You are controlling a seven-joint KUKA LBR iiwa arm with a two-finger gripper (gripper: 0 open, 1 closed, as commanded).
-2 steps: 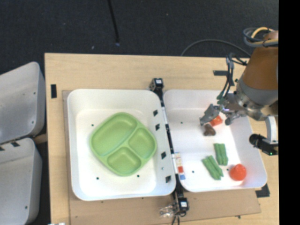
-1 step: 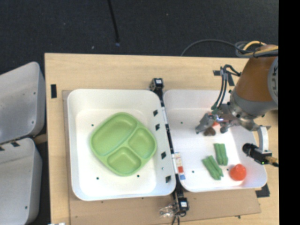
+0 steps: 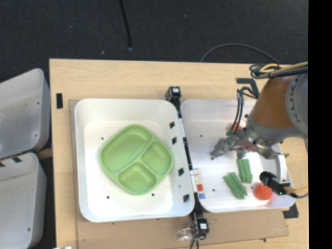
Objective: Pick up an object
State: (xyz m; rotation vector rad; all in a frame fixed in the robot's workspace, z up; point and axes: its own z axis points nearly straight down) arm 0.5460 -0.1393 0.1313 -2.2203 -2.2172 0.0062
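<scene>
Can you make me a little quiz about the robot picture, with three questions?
1. True or false: the green plate lies in the left bin.
2. Which thing lies nearest the right bin's front right corner? A) the orange thing B) a green stick C) the end effector
3. Fill in: the green plate has ___ compartments.

Key: 1 true. 2 A. 3 three. The other green stick lies just under the arm, and the end effector hangs over the right bin.
</scene>
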